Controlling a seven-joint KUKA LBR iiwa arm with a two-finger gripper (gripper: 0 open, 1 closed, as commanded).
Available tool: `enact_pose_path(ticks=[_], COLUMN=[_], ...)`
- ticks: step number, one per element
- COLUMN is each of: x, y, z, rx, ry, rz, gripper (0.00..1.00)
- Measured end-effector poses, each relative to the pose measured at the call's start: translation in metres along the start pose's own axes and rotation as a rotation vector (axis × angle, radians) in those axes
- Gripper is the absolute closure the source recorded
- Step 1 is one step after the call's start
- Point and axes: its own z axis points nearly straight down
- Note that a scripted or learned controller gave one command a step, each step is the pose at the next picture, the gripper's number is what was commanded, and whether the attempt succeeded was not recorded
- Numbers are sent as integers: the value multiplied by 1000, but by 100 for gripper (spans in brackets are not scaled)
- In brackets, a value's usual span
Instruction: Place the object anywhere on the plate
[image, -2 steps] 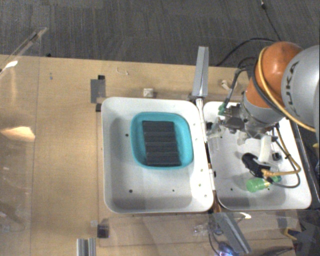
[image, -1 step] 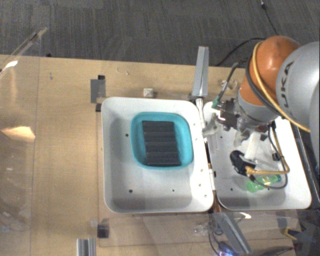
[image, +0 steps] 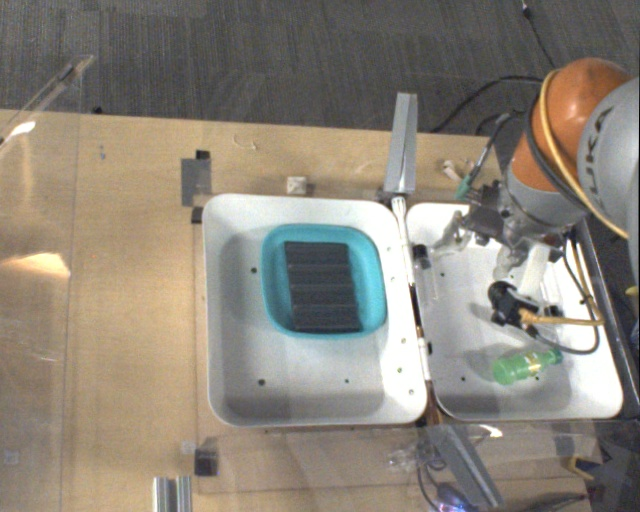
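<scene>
1. The tool (image: 487, 230) hangs over the far part of a shallow white plastic bin (image: 460, 330). Whether it is released or clenched cannot be told from this view. Nothing is seen gripped in it.

2. The task's thing, a small green translucent plastic bottle (image: 525, 367), lies on its side on the floor of the same bin. It is apart from the tool, on the camera side of it, near the bin's front wall.

3. Handling, judged from appearance:
   - Expect a light, thin-walled body that may yield under a hard squeeze.
   - The smooth round surface is likely slippery and may roll when touched.
   - Take hold across the middle of the body, at right angles to its long axis. Avoid the narrow cap end.

4. The second shallow white plastic bin (image: 235, 350) adjoins the first, on the side of the tool away from the arm. It holds a turquoise rounded-square plastic plate (image: 273, 290), well apart from the tool.

5. A black ribbed rectangular pad (image: 322, 288) covers the plate's middle. The bottle may settle unevenly there.

6. Both bins rest on the pale wooden tabletop (image: 100, 300).
</scene>
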Motion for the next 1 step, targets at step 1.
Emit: enact_pose_path(ticks=[1], x=[50], y=[-14], z=[18], rx=[2], ry=[1], rz=[105], gripper=[0])
